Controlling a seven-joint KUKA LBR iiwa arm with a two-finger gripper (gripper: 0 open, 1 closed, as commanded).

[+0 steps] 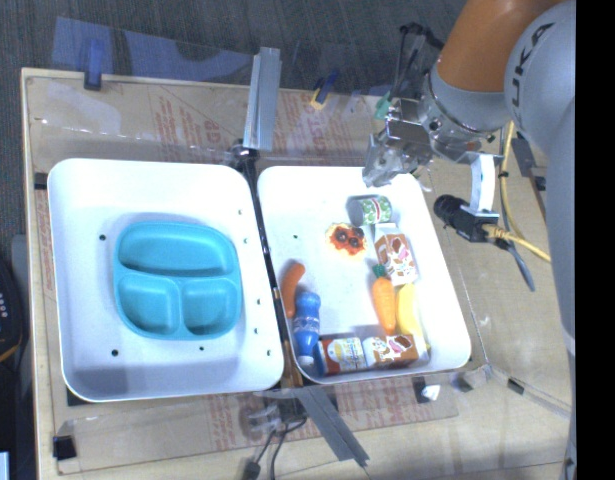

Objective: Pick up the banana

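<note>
In the right bin: a huddle of toy groceries along the near and right side, the banana [409,311] among them
Banana: a small yellow piece lying lengthwise close to the right wall of the right bin [439,258], pressed against the carrot [385,304] on its left; whether the two truly touch is hard to tell, but no gap shows between them
Neighbours: a small carton [395,255] just beyond the banana's far end, a juice box [372,351] lying across its near end, a green can [371,209] farther up, an orange flower-like piece [345,238], a sausage [290,286] and a blue bottle [306,330] toward the divider
Left bin: the left bin [77,268] holds a blue divided tray [177,278]
Gripper: the gripper [383,168] hangs over the far edge of the right bin, above the can and well apart from the banana; nothing is seen between its fingers, and how wide they stand I cannot tell
Handling: probably light, stiff, smooth plastic, so likely to slip or roll under a pinch
Where to grip: across the narrow middle, though carrot and wall crowd both sides; fingers may need to wedge in
Progress: the pick is not yet begun
</note>
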